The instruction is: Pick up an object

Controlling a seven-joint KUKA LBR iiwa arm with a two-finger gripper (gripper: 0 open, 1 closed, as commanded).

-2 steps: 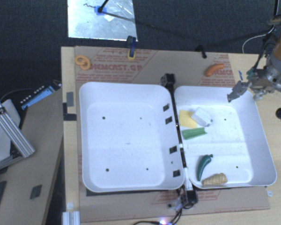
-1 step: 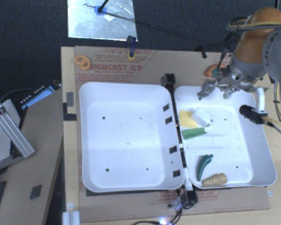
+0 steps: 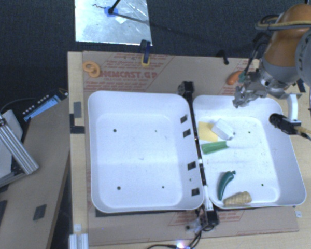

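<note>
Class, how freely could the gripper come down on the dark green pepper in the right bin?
Probably yes. The dark green pepper lies by itself on open bin floor, apart from the tan cone beside it. The gripper hangs above the right bin's far edge, nothing between.

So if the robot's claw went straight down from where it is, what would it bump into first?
Probably the bare floor of the right bin near its back rim. The end effector points down there, and the white block lies off to the side. Depth is hard to judge.
</note>
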